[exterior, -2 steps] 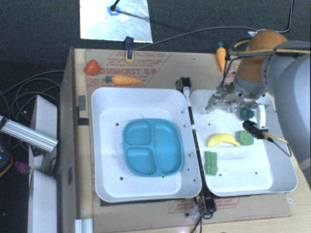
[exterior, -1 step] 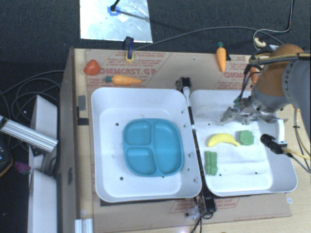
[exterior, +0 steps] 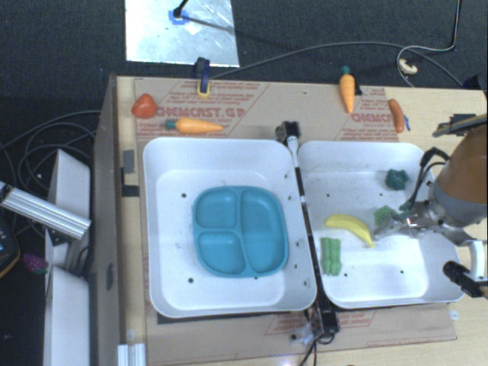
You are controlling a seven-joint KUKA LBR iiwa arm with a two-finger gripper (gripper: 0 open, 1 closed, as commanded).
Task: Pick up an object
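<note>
In the right bin (exterior: 381, 280) lie a yellow banana (exterior: 349, 228), a ribbed green piece (exterior: 330, 255), a dark teal lump (exterior: 396, 178) and a small light green piece (exterior: 383, 216). My gripper (exterior: 393, 224) reaches in from the right and sits low at the bin's right side. Its tip is against the small light green piece, just right of the banana's end. The arm's body (exterior: 465, 181) hides the bin's right wall.
The left bin (exterior: 168, 204) holds a blue divided plate (exterior: 239, 230). On the bench behind the bins lie a red tomato (exterior: 143, 106) and three carrots (exterior: 194, 126) (exterior: 348, 90) (exterior: 396, 114). A black clamp (exterior: 289, 133) stands between the bins at the back.
</note>
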